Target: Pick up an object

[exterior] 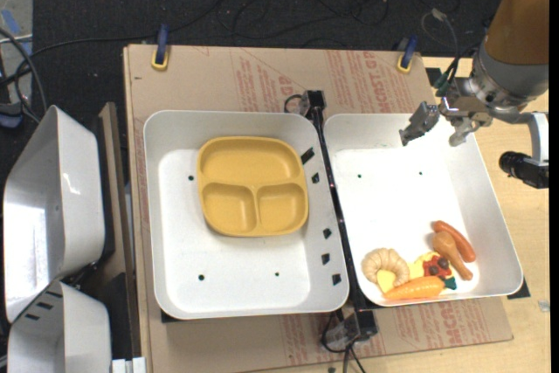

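The arm [517,22] reached in from the upper right, its orange band above the grey wrist. The tool [441,126] hung low at the wrist's end, its two dark fingers [417,125] spread apart with nothing between them.

You're looking at 1 grey arm [515,70] with a broad orange band [518,17] above the wrist — it ends in a metal 2-finger gripper [438,126].

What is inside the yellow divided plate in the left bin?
The yellow plate has three compartments, with nothing visible in them. The bin floor beneath it is covered.
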Controlling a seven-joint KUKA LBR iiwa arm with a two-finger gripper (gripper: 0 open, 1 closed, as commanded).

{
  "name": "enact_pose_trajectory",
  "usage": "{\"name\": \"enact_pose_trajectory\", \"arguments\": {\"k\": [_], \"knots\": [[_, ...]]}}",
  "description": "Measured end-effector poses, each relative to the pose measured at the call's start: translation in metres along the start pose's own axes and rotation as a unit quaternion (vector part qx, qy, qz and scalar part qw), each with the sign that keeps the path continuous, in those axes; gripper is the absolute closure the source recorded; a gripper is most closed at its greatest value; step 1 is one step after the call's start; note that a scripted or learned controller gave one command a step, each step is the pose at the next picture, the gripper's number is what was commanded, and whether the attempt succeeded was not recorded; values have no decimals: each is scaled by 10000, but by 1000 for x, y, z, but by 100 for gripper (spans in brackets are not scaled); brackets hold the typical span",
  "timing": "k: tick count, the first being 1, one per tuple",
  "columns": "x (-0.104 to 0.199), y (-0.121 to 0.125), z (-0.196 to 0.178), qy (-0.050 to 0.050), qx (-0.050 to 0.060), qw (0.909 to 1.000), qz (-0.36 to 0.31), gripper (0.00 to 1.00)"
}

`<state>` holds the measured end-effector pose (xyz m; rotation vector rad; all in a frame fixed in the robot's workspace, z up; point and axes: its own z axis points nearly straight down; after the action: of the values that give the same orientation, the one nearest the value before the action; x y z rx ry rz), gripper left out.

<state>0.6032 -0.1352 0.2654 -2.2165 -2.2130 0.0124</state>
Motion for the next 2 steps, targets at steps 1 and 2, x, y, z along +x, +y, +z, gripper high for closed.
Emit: {"name": "enact_pose_trajectory", "arguments": {"k": [1,2], "knots": [[0,2,-7,-9,-60,10000,-11,0],[1,8,55,-5,-40,10000,-5,0]]}}
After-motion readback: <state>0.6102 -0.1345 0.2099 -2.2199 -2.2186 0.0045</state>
